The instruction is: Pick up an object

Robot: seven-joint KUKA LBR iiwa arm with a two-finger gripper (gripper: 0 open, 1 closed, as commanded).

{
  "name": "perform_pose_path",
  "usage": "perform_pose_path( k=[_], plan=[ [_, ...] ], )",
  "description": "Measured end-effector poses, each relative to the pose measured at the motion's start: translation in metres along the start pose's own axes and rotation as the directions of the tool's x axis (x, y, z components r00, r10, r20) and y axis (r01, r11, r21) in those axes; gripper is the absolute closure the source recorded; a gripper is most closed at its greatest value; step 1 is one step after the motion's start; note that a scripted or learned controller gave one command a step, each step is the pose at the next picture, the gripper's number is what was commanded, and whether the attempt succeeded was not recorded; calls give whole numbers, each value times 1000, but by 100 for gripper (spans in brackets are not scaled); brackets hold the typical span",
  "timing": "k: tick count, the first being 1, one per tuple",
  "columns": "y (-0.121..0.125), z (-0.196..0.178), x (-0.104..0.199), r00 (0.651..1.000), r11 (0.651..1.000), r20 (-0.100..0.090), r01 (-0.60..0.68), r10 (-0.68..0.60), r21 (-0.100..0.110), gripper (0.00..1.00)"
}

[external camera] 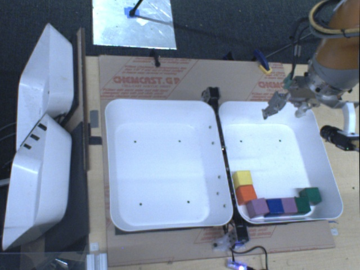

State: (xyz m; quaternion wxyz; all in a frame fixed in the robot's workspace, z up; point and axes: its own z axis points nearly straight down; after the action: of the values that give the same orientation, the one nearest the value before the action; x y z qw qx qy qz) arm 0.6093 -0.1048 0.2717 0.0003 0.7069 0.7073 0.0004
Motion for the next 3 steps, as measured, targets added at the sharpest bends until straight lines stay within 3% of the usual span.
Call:
perform_pose_path(
  k=[1,2,3],
  plan=[
    [-51,169,15,1000,1000,-2,-1,1,14,0],
    [-80,81,61,997,997,0,72,-72,-6,0],
    [-80,74,58,998,998,0,68,-68,-2,100]
  ],
)
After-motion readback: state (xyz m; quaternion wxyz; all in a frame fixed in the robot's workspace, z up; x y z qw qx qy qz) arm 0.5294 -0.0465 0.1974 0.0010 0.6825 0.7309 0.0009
